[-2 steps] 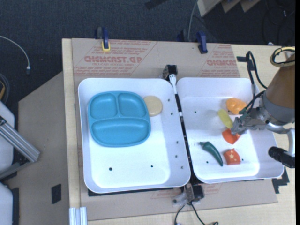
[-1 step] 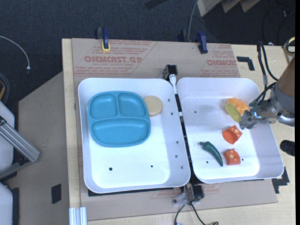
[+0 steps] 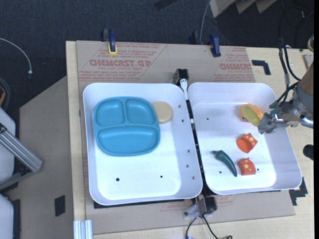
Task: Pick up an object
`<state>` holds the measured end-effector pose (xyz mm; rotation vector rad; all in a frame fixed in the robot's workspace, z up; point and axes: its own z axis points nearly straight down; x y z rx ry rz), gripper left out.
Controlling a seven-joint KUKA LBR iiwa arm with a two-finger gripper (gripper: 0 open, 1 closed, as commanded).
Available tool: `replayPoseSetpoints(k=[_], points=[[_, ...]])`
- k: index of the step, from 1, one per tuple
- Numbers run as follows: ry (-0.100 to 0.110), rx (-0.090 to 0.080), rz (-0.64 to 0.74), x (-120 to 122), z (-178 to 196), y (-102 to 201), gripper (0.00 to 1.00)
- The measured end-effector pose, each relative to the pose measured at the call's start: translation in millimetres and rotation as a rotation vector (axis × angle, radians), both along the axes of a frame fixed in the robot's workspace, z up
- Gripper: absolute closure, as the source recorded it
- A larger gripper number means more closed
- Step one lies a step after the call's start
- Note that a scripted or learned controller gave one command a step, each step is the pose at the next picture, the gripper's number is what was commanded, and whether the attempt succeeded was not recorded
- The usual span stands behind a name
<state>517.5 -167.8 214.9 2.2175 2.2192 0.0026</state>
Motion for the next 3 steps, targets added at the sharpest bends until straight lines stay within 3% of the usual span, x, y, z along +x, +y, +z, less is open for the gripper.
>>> replayPoseSetpoints(k=[3], points=[[0.002, 0.003, 0.006, 19, 20, 143, 1.00]])
